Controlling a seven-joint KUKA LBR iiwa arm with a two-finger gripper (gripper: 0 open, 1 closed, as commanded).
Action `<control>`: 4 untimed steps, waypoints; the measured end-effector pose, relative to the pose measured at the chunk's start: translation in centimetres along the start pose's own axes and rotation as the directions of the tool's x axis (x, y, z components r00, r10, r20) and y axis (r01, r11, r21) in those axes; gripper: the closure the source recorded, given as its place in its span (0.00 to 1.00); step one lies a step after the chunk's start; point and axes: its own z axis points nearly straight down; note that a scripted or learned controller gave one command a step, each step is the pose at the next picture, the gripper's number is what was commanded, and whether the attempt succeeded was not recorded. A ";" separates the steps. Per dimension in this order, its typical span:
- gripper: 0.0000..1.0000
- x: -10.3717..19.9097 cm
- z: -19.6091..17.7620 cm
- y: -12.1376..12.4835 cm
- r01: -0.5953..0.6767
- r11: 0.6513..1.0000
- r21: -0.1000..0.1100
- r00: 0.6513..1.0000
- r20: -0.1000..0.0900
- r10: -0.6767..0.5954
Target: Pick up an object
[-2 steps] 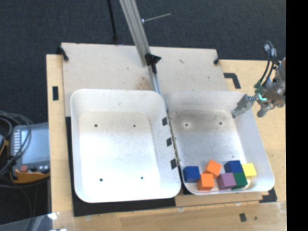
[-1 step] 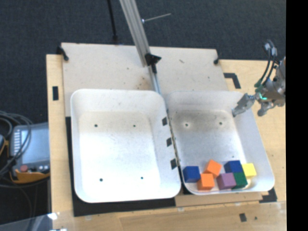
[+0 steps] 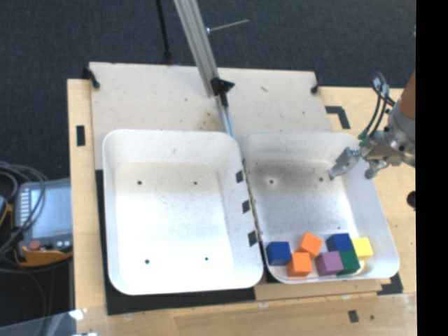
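While the pincer [image 3: 344,164] hangs over the right bin's [image 3: 280,187] far edge, state unclear, colored blocks [image 3: 320,253] cluster well apart at the near edge.

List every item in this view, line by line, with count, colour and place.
Blue cubes: 2, blue, right bin's near end.
Orange cubes: 2, orange, between the blue ones.
Purple cube: 1, purple, near rim.
Green cube: 1, green, beside the purple.
Yellow cube: 1, yellow, rightmost of the cluster.
Shallow white bins: 2, white, side by side on the bench.
Aluminium pole: 1, silver, slanting behind the bins.
Gripper: 1, grey, over the right bin's far right part.
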 end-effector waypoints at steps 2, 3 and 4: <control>0.00 0.0 11.8 -0.8 -0.003 1.000 0.002 1.000 -0.001 0.003; 1.00 -0.2 10.3 -0.5 -0.010 1.000 -0.009 1.000 0.000 0.010; 1.00 -0.5 5.9 -0.5 -0.006 1.000 -0.009 1.000 0.001 0.006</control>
